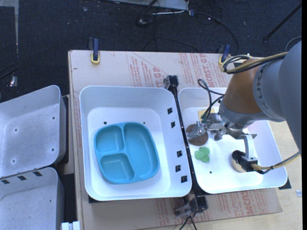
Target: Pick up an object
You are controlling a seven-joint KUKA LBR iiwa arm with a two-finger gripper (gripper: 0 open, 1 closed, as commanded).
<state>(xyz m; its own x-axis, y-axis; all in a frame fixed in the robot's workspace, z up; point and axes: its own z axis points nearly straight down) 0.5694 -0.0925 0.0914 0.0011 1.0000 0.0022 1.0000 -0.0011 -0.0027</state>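
In the right bin (268, 128), a brown round object (197, 136) lies near the left wall. A small green object (203, 154) sits just below it. My gripper (209, 127) hangs low over the bin, its tip right beside the brown object's upper right edge, and it may be touching it. The grey arm with its orange band (242, 92) comes in from the right and covers the middle of the bin. A tan object (235, 164) peeks out near the bin's front, partly hidden by the wrist hardware.
The left bin (91, 104) holds a blue divided plate (126, 152). A black divider with clips (180, 143) runs between the two bins. Grey trays (29, 123) lie off the bench to the left.
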